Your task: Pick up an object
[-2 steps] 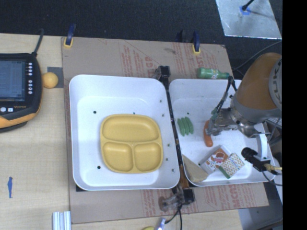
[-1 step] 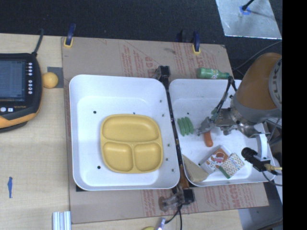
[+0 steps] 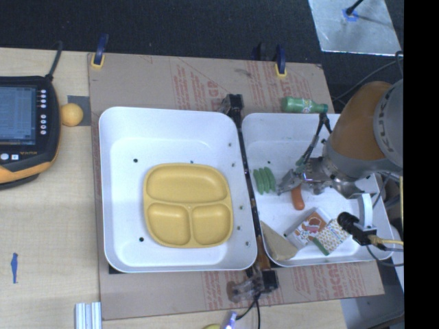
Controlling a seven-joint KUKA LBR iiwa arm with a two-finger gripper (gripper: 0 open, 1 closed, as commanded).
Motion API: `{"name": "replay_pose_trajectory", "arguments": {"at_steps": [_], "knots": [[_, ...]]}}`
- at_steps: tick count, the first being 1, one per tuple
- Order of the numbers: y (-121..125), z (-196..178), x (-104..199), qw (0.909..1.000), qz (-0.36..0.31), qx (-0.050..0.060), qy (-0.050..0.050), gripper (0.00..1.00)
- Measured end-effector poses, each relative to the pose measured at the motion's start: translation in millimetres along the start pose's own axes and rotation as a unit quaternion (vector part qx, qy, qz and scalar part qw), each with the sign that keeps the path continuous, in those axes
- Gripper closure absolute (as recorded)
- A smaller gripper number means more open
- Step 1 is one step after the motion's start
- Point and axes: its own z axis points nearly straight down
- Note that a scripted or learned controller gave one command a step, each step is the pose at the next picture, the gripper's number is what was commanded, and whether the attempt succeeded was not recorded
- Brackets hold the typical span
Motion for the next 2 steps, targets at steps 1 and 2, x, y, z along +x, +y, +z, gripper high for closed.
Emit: {"name": "replay_pose_trajectory", "arguments": {"at_steps": [1, 2], "knots": [[0, -10, -1, 1.0, -0.001, 0.001, 0.0, 1.0], [34, -117, 63, 1.0, 0.0, -0.002, 0.001, 1.0]]}}
